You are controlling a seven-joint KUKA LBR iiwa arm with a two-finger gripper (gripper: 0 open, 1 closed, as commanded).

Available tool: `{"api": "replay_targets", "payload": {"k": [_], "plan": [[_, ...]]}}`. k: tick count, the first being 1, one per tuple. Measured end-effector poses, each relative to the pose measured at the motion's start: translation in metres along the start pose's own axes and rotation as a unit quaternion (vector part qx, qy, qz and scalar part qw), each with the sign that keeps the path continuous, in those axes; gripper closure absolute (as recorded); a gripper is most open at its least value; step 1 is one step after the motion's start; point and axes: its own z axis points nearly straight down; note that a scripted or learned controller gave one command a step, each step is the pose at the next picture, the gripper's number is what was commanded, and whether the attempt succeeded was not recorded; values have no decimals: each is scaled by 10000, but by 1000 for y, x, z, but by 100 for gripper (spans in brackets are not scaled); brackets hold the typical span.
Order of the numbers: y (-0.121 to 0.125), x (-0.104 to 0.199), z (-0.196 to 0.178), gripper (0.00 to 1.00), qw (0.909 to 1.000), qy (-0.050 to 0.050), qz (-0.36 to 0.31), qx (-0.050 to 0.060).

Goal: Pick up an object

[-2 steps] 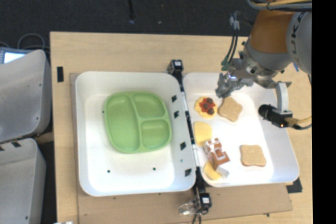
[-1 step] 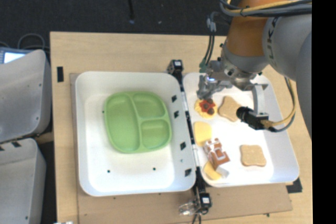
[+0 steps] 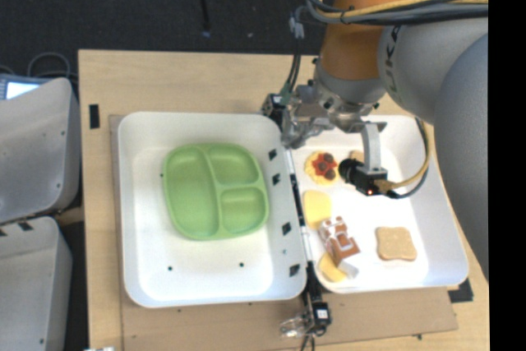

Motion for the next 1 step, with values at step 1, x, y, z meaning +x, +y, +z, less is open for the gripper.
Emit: {"api": "replay_targets", "payload": {"k": [1], "plan": [[-8,54,7,100,10000,2,-3,17]]}}
